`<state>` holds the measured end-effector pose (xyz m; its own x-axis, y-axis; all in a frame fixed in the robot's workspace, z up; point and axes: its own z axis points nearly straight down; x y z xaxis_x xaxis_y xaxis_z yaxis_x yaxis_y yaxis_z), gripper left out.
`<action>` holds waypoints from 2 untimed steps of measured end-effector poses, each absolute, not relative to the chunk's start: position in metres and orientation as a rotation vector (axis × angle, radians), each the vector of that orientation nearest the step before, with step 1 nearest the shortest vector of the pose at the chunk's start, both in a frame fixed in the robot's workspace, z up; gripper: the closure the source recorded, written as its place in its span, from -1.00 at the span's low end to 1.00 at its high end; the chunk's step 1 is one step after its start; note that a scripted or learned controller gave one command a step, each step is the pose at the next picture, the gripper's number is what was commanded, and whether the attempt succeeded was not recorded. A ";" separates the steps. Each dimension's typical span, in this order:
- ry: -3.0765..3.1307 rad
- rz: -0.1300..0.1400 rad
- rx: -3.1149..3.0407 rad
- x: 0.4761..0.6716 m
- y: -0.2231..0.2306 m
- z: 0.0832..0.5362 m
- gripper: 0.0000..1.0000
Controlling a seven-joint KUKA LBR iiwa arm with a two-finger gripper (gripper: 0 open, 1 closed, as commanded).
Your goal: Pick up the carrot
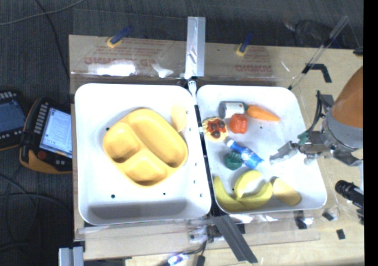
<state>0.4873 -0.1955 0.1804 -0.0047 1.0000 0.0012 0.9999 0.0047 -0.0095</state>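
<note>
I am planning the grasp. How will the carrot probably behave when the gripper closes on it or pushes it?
The carrot looks like smooth moulded plastic, so probably stiff, light and rather slippery. Its round, tapered body may roll or pivot if nudged. The red pepper-like toy lies close beside it and may be pushed too.

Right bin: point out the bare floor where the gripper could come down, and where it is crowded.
In the right bin, bare floor lies below the carrot, between the blue bottle and the gripper. It is crowded along the left wall and in front, where the banana lies.
</note>
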 end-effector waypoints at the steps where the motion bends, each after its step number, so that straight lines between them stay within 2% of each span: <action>1: -2.148 0.006 -2.282 0.489 -0.222 0.207 -1.00; 2: -2.305 0.009 -2.127 0.565 -0.207 0.177 -1.00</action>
